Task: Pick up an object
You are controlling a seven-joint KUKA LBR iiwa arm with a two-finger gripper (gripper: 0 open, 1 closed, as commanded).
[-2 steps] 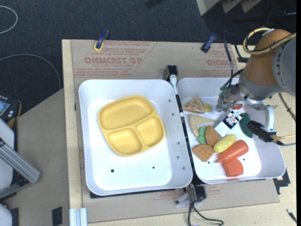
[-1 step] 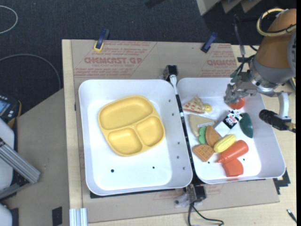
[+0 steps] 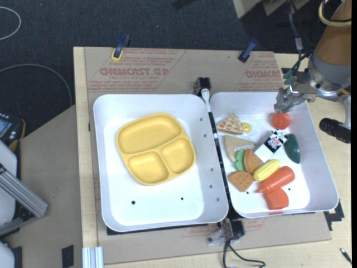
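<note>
With the gripper point(image 3: 285, 106) just above the tomato point(image 3: 280, 120), jaws' opening impossible to tell, it should descend centred, straddling it squarely.

This looks like a robotics lab. A plywood bench point(image 3: 167, 66) with printed lettering is held by clamps point(image 3: 119, 48) over dark carpet point(image 3: 83, 10). Cables point(image 3: 11, 21) lie on the floor, an aluminium frame point(image 3: 22, 197) stands at the left, and two white bins point(image 3: 106, 205) are fixed side by side.
</note>
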